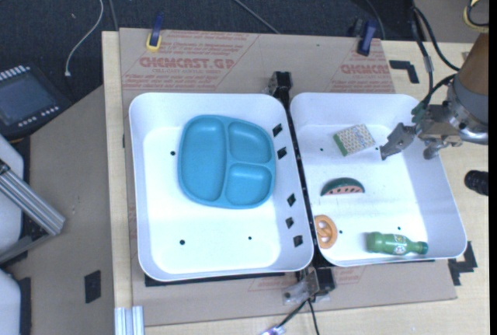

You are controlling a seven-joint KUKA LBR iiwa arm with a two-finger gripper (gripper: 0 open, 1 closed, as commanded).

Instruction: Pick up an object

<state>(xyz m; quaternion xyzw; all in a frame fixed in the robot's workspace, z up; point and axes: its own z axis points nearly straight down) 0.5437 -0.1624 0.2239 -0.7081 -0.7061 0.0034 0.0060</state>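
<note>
The right bin (pixel 435 193) holds a green-and-white patterned block (pixel 353 139), a watermelon slice (pixel 342 187), a pretzel (pixel 324 230) and a green bottle (pixel 396 243) lying on its side. My gripper (pixel 410 145) hangs over the bin's upper right part, just right of the patterned block. It is open, with nothing between its fingers. The left fingertip sits a short way from the block's right edge.
In the left bin (pixel 155 217) lies a blue divided plate (pixel 227 161). A black divider with clips (pixel 286 162) runs between the bins. Cables and a cardboard box lie beyond the bench at the back.
</note>
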